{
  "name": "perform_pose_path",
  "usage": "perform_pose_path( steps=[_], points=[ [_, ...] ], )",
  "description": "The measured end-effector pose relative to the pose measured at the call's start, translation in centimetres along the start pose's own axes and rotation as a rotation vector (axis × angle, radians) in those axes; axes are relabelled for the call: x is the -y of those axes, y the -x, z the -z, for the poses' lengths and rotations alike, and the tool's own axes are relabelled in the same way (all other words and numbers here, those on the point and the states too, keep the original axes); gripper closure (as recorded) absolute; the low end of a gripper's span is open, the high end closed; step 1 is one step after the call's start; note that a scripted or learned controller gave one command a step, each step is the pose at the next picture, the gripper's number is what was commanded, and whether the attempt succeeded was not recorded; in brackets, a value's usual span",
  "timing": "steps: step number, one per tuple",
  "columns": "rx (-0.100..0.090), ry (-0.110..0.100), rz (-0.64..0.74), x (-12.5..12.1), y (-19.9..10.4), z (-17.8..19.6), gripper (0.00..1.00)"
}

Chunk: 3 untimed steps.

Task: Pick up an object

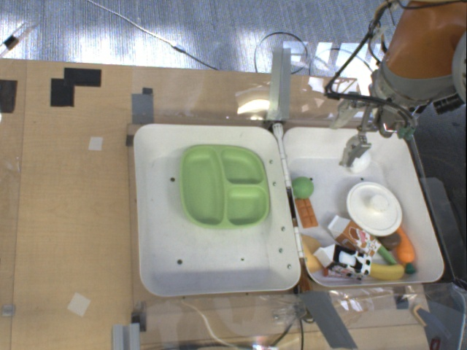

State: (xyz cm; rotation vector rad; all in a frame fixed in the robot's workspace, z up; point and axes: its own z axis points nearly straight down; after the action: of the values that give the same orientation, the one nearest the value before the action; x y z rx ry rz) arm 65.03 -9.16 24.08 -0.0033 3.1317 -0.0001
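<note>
A round white lidded container (373,207) sits in the right-hand shallow white bin (321,148) among small toy foods. The grey two-finger gripper (356,154) hangs above that bin's far end, holding nothing; whether its jaws are open is unclear. A green divided plate (223,185) lies in the left-hand white bin (160,217).

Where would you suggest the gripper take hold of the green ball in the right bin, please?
Probably across its middle, coming straight down from above. The green ball is round, so any pair of opposite sides should do, but it lies close to the bin's left wall with the brown waffle piece just below it. I'd set the fingers on the sides away from those two. The gripper hangs over the bin's upper part.
</note>
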Motion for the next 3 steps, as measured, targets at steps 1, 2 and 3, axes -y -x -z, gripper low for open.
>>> perform_pose_path(
  steps=[1, 2, 3],
  points=[
    [-0.012, 0.003, 0.115, 3.2, 0.2, -14.0, 0.00],
    [0.018, -0.008, 0.068, 8.6, 2.3, 1.5, 0.00],
    [-0.011, 0.003, 0.107, 6.1, 1.6, -14.7, 0.00]
  ],
)
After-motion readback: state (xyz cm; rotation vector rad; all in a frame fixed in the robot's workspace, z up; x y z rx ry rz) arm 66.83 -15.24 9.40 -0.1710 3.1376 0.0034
